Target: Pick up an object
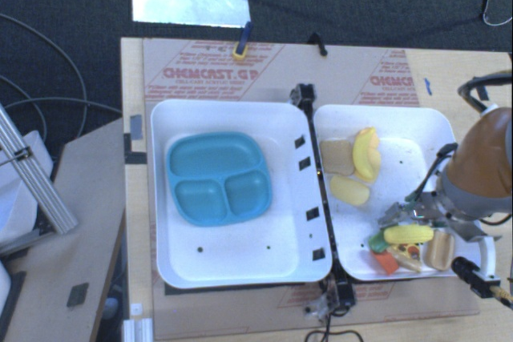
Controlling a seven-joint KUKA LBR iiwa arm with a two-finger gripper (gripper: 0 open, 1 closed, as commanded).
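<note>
**Arm low over the right bin, nothing lifted yet**

In the left bin lies a blue divided plate, flat and alone. A row of black clips runs down the seam where the two bins meet.

The right bin holds all the likely targets. Near its left wall sit a tan block, a yellow banana-shaped toy touching its right side, and a pale yellow lump just below them. Further right, in the lower corner, a crowded heap: a green piece, an orange piece, a yellow corn-like toy lying across the top, and a brown bread-like piece beside it.

The gripper hangs right at that heap, just above the corn-like toy, with the arm's orange band behind it. Whether the claw is wide, narrow or closed on anything I cannot tell; the metal parts blur into the heap. Judging by this, the pick is not done: every item appears to rest in the bin. The close packing there looks awkward, since neighbours could be nudged or caught together.
</note>
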